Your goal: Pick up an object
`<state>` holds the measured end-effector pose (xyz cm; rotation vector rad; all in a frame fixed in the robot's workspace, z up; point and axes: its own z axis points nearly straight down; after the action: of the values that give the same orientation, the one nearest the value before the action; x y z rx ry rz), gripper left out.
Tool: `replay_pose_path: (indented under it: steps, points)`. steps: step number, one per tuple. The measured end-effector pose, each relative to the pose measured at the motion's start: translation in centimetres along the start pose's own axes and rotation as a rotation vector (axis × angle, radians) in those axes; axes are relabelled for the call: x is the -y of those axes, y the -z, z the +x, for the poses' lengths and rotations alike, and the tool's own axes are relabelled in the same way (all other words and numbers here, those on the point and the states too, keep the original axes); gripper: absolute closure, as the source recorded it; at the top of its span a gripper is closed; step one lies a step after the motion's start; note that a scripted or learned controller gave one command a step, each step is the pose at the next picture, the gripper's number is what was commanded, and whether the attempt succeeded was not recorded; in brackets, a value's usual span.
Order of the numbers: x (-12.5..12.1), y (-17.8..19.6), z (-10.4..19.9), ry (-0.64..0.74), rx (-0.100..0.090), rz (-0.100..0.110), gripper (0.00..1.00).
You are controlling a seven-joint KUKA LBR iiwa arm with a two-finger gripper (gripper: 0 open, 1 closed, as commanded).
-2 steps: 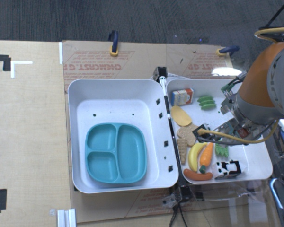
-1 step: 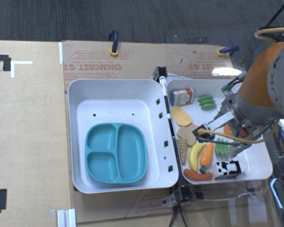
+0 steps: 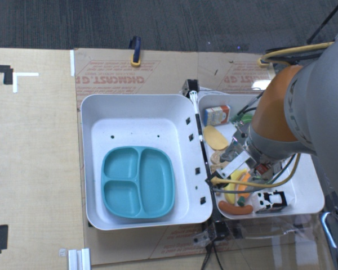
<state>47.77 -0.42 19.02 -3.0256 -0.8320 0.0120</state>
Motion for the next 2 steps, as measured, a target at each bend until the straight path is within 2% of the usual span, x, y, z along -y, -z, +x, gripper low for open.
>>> replay_pose_path:
  steps: [1, 2]
  points:
    - [-5.8, 0.1, 4.1, -0.11, 0.0, -0.002, 0.0]
    - [-7.8, 0.1, 0.8, -0.187, -0.001, 0.0, 0.0]
